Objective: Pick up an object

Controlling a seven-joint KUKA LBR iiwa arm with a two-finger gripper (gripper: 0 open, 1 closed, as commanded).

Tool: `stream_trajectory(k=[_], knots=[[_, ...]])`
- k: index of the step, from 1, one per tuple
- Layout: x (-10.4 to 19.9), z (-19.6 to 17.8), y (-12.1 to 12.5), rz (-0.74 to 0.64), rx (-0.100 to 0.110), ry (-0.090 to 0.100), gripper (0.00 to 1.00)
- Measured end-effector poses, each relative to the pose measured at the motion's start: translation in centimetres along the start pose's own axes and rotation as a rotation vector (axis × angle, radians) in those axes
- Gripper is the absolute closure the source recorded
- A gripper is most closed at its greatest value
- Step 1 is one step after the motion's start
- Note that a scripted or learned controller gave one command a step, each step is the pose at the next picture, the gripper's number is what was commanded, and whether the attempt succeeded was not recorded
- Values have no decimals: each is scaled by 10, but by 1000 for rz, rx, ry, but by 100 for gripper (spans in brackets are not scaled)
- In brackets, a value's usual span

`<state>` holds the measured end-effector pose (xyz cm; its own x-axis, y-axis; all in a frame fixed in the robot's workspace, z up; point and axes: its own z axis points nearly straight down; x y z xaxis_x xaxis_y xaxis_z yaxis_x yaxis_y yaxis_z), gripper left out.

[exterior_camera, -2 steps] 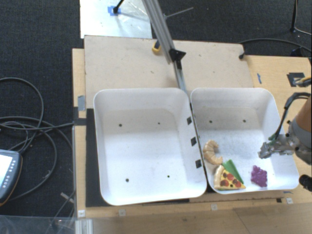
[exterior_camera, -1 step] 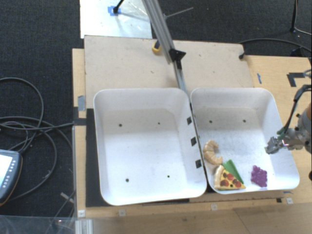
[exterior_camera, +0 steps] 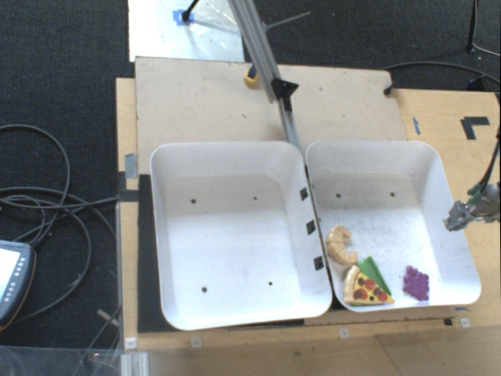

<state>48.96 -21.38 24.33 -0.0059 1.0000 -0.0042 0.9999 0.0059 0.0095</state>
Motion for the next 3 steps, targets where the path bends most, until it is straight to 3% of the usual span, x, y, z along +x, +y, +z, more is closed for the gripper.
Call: stream_trajectory(k=[1,3], knots=[[0,-1,1,1,6,3,100],[122,-5,3,-6,8,7,100]])
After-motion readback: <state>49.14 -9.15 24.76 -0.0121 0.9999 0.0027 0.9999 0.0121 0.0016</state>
